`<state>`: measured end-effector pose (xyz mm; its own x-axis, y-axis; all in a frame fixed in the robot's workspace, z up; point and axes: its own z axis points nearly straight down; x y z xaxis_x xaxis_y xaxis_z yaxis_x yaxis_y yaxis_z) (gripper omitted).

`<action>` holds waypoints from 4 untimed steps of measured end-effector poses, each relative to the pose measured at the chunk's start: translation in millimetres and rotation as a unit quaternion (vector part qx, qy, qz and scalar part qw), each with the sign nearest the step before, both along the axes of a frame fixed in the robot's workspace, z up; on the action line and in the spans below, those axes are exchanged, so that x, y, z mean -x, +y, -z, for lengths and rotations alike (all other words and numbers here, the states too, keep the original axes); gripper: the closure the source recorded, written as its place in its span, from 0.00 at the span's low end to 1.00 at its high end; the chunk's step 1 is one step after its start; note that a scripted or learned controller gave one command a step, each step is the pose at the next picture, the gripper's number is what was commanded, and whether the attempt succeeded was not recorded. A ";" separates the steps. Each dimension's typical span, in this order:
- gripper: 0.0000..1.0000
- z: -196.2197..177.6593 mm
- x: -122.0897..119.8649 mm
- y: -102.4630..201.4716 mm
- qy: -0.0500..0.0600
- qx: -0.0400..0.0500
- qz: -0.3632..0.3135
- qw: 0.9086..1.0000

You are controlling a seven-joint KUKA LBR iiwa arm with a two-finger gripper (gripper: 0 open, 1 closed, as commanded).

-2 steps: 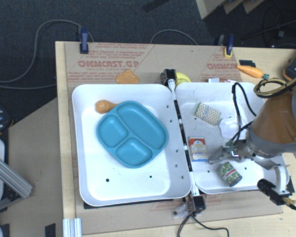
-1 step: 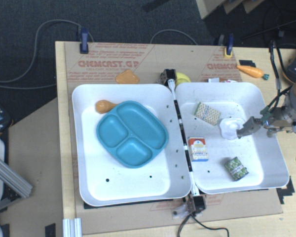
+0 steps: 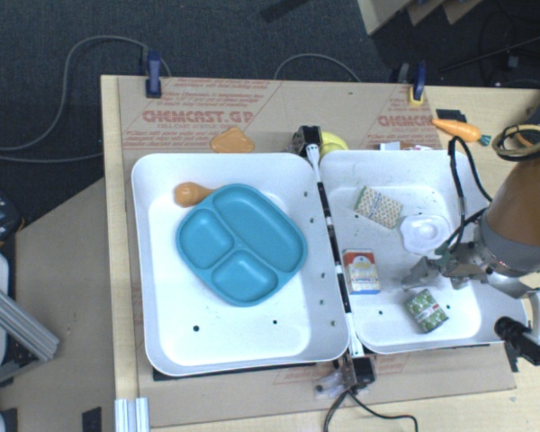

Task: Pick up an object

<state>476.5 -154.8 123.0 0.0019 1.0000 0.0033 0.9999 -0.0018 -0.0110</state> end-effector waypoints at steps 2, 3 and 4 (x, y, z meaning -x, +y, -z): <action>0.00 -12.5 -3.5 7.9 -0.008 0.004 0.000 1.000; 0.00 41.3 -1.6 29.2 -0.003 0.001 -0.002 1.000; 0.00 -51.4 -59.5 -49.5 -0.013 0.007 0.000 1.000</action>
